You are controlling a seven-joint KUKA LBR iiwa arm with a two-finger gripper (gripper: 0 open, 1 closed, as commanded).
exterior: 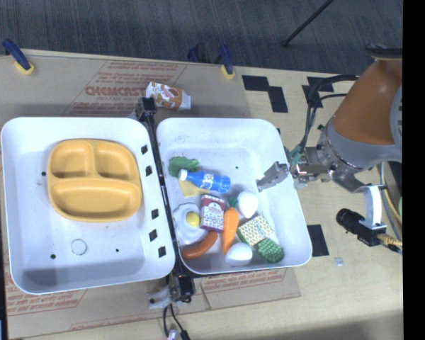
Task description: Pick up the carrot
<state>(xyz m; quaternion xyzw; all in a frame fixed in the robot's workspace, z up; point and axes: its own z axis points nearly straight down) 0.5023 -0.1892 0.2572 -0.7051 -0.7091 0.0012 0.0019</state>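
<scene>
The orange carrot [229, 230] lies on end in the front part of the right bin [219, 129], wedged between a red-and-white carton [212, 213] and a checkered box [255, 229]. My gripper [272, 176] hangs at the bin's right wall, up and to the right of the carrot and apart from it. Nothing shows in its grasp. A white egg [248, 204] sits between gripper and carrot.
The right bin also holds a blue bottle [207, 182], a green vegetable [183, 166], a fried egg [190, 218], a sausage [200, 245] and a green knobbly piece [270, 250]. A yellow divided plate [94, 178] lies in the left bin [28, 261]. A small packet [167, 95] rests behind the bins.
</scene>
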